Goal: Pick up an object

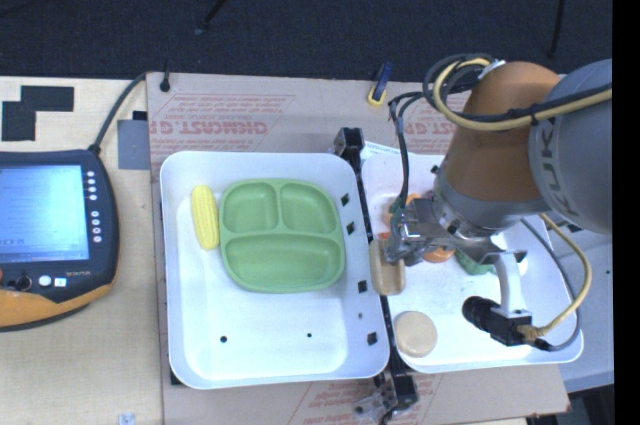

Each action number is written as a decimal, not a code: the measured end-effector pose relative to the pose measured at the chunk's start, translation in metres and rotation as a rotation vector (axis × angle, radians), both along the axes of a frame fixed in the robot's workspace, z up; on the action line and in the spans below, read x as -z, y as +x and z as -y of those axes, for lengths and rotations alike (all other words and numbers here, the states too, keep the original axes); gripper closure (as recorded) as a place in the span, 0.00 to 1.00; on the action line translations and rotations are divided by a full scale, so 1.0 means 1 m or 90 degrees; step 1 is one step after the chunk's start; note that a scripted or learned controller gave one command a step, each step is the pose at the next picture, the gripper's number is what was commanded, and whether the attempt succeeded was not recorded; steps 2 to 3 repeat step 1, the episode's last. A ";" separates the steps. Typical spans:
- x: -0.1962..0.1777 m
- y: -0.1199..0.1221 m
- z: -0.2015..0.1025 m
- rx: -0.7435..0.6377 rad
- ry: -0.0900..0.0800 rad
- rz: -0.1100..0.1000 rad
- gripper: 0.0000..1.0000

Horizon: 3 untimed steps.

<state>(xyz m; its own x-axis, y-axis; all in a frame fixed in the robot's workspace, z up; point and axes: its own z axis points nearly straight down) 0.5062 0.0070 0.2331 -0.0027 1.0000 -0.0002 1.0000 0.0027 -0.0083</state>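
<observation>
1. The camera view looks down on two white bins standing side by side on a sheet of printed cardboard (pixel 230 118). The left bin (pixel 260 338) and the right bin (pixel 450 305) meet along a row of black clips.
2. The left bin holds a green divided plate (pixel 282 235) lying flat in its upper half. A yellow corn cob (pixel 205 216) lies just beside the plate's left edge, with its length running up and down the picture.
3. The arm (pixel 510 143) reaches in from the right and hangs over the right bin (its orange band covers much of that bin's upper part).
4. The gripper (pixel 405 241) sits low near the right bin's left wall. How far open it is cannot be told from this angle, and nothing can be seen held in it.
5. Just below the gripper, a tan block (pixel 388 275) lies against the wall between the bins.
6. A small orange piece (pixel 438 254) and a green piece (pixel 474 263) lie just right of the gripper, partly hidden under the wrist.
7. A round tan disc (pixel 415 333) rests near the right bin's front left corner, apart from the gripper.
8. A teach pendant (pixel 50 233) with a lit screen lies on the bench, well to the left of the bins.
</observation>
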 end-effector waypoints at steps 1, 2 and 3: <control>0.018 -0.003 0.001 0.002 0.000 -0.001 1.00; 0.018 -0.003 0.001 0.002 0.000 -0.001 1.00; 0.018 -0.003 0.001 0.002 0.000 -0.001 1.00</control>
